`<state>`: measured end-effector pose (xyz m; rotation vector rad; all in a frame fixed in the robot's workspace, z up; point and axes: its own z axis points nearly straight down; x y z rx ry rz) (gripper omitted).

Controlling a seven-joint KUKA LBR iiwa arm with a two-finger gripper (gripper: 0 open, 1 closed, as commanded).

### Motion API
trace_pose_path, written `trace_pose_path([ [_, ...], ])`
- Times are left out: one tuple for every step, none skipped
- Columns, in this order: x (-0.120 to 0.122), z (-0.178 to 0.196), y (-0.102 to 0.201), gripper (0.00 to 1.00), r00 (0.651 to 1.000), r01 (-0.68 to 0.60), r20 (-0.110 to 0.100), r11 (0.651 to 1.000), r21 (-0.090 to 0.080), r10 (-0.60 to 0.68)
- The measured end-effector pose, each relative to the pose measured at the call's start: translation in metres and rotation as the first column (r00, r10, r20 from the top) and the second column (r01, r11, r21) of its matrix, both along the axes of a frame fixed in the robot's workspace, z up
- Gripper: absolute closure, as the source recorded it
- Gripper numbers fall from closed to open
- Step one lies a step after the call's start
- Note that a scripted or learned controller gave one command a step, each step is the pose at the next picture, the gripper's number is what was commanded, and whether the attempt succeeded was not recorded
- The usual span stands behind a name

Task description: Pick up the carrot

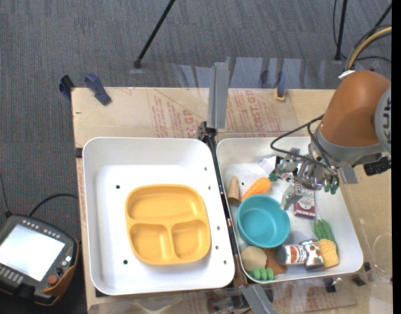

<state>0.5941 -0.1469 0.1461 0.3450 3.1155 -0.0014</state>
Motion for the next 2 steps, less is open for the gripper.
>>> trace_pose_path([
  [0.0001,-0.0604,0.0653,0.0,0.99,-0.141,-0.01,0.99,0.005,0.141],
  [-0.0056,-0.0588,0.0673,0.0,0.991,-0.133,-0.008,0.991,0.003,0.133],
])
